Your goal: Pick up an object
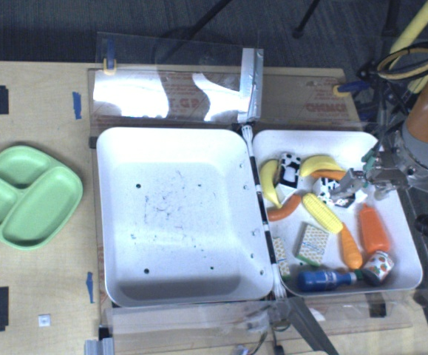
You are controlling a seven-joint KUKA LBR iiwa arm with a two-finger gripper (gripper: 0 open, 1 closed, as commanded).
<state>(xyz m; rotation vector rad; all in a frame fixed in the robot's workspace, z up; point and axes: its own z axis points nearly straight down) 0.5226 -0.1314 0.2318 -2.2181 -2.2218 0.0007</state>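
So the gripper [352,183] is hanging over the right bin [402,272], reaching in from the right, just above the pile at the upper middle of it. Honestly it's too small and blurry at the tip to say what state it's in, so I can't tell if it has anything. Nothing is obviously lifting clear of the pile, so I'm judging the pick as not done yet.

All the candidates are sitting in that right bin: a banana [270,182] along the left wall, a second banana [317,165] up top, a black-and-white toy [290,167] between them, a corn cob [321,213] in the middle, a carrot [375,229] on the right, a blue bottle [323,278] along the bottom edge. The gripper is sitting closest to the second banana and a small spotted thing [326,189] just beside the corn.

The left bin [117,154] is sitting right next to it, and a green tray [25,196] is lying off on the bench, well apart.

What's left, I'd say: close on something, lift it out.
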